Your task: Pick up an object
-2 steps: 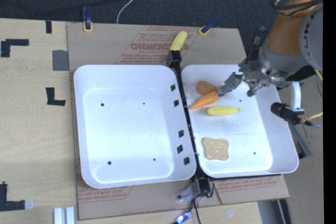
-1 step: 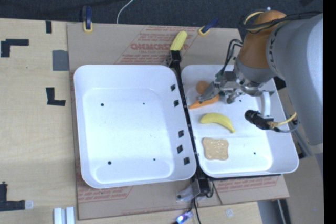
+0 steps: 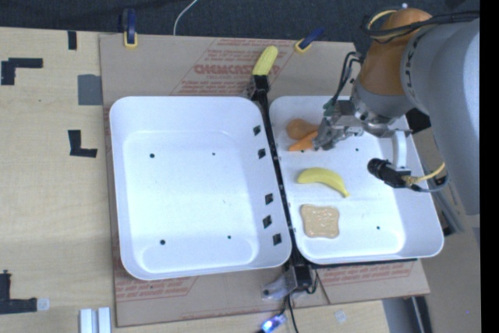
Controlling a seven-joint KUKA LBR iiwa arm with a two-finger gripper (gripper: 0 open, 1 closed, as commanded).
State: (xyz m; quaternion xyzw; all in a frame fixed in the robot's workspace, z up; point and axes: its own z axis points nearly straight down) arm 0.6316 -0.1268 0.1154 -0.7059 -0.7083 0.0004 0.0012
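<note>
A wide tan workbench (image 3: 47, 191) carries a sheet of brown printed cardboard (image 3: 210, 70), and on it sit two shallow white plastic bins side by side. The grey robot arm with its orange band (image 3: 405, 62) comes in from the right and bends down over the right-hand bin (image 3: 405, 234). The left-hand bin (image 3: 187, 183) shows bare white floor with a few small dark dots.

In the right-hand bin lie four small things. Nearest the front edge is a flat tan slice shaped like toast (image 3: 320, 221). Above it lies a curved yellow toy banana (image 3: 323, 180), its long axis running roughly left to right. At the back of the bin, near the dividing wall, sit a rounded tan-brown piece (image 3: 297, 127) and a slim orange carrot-like piece (image 3: 302, 142), touching or nearly so.

The two-finger metal gripper (image 3: 326, 138) hangs right at the orange piece's right end (the likeliest target, I judge); the piece extends leftward and slightly down from the tips. The tips blur into dark metal, so I cannot tell their spacing, nor whether they touch the piece.
</note>
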